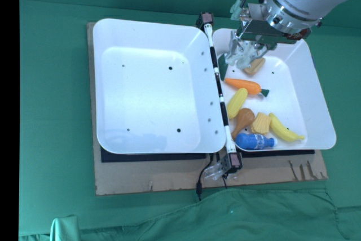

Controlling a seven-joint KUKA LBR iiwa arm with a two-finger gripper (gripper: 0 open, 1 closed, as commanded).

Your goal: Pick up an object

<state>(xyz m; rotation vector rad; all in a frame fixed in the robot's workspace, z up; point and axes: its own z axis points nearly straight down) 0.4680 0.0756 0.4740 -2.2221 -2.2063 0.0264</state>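
My gripper hangs low over the back of the right bin, its translucent fingers spread apart. A tan bread-like piece lies just to the right of the fingertips, and nothing sits between them. In front of it lie an orange carrot, a yellow corn cob, a brown drumstick, a small yellow block, a banana and a blue bottle.
The left bin stands beside the right one, with a black and white divider rail running between them. Both rest on a cardboard sheet over green cloth.
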